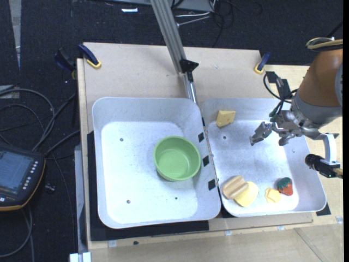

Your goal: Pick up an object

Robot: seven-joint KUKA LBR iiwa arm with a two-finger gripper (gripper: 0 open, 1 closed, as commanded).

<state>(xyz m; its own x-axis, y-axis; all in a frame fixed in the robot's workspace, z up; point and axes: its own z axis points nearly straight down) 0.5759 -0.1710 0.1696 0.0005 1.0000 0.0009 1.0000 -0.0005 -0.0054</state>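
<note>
My gripper (pixel 271 135) hangs over the right bin (pixel 256 162), near its upper right part, fingers spread open with nothing between them. A yellow wedge (pixel 226 117) lies at the bin's far left corner, up and left of the gripper. Along the near edge sit a tan bread-like piece (pixel 234 185) touching a pale yellow piece (pixel 246 195), a small yellow chunk (pixel 272 195) and a red strawberry-like object (pixel 285 186). A green bowl (pixel 176 158) stands in the left bin (pixel 125 162).
A slanted metal pole (pixel 172 34) comes down to the seam between the bins. Clamps (pixel 90 56) hold the bench's far corners. A black fitting (pixel 322 165) on the arm overhangs the right bin's right rim.
</note>
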